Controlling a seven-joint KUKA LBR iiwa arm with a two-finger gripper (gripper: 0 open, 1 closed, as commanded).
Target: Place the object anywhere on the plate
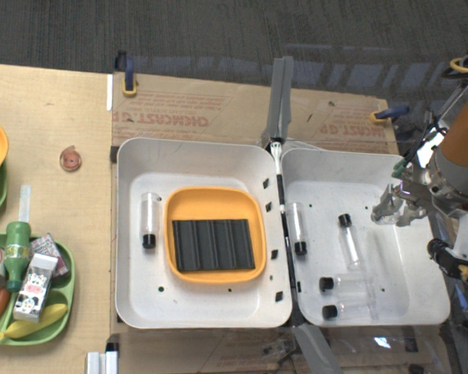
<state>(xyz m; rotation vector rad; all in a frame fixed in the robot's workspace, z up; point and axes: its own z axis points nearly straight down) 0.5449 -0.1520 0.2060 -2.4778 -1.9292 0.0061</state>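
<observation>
Orange plate w/ dark ridged slab sits in left bin. Clear vials w/ black caps lie in right bin, one near the jaws; jaw state: can't tell, nothing visibly held.

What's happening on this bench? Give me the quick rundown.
A grey robot arm with an orange band reaches in from the right, its two-finger gripper hovering over the right white bin. Several clear plastic tubes with black caps lie in that bin. The left white bin holds an orange square plate carrying a dark ribbed insert, with one more clear tube lying beside it. No tube is on the plate yet.
</observation>
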